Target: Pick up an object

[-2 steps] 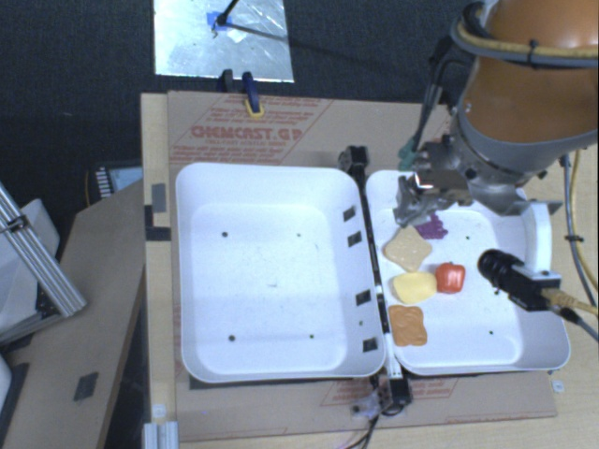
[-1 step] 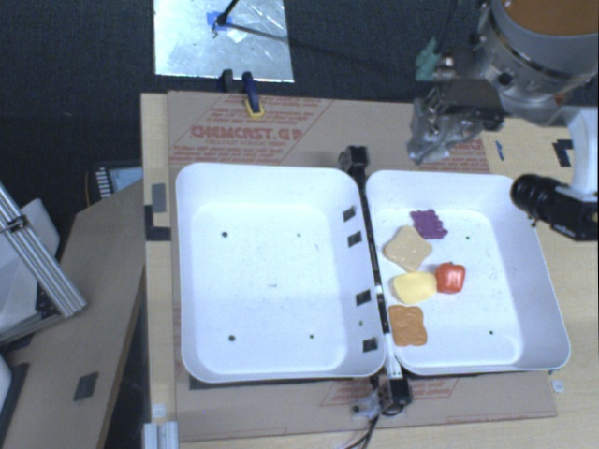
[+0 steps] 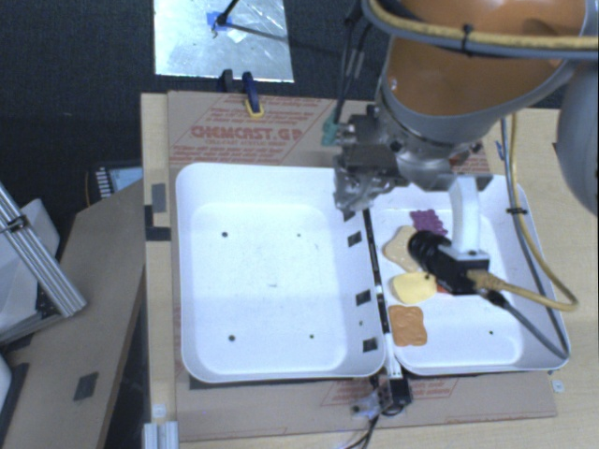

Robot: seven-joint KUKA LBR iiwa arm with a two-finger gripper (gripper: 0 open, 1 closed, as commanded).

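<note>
Task things all sit in right bin [image 3: 524, 340], bunched against its left wall near the divider: brown toast-like flat piece [image 3: 408, 325] lowest, yellow round piece [image 3: 413, 287] just at its 12 o'clock, cream flat piece [image 3: 400, 246] further up, purple grape-like cluster [image 3: 428, 221] at cream piece's 1 o'clock. Yellow and cream pieces are partly covered by a black cylindrical fitting [image 3: 440, 258] with a white bracket [image 3: 465, 215] and a yellowish cable [image 3: 524, 297] running off toward 4 o'clock.

Writing: cardboard sheet [image 3: 248, 129] under the bins carries red print reading roughly "CHEMCAST G P", last letters unclear; fainter red print on the cardboard below the bins is too small to read.

Gripper [image 3: 353, 199] is at the top of the divider between the bins, at about 11 o'clock from the cream piece and apart from it; all four objects lie below it toward 5 o'clock, none touching it. Finger tips look dark and close together, nothing visible between them, but how far open they stand cannot be told.

Left bin [image 3: 201, 279] is just beside the right bin. Orange arm band [image 3: 477, 26] fills top right. Foil-like sheet [image 3: 223, 26] at 12 o'clock of the cardboard, blue clamp [image 3: 251, 90] on the cardboard's top edge
</note>
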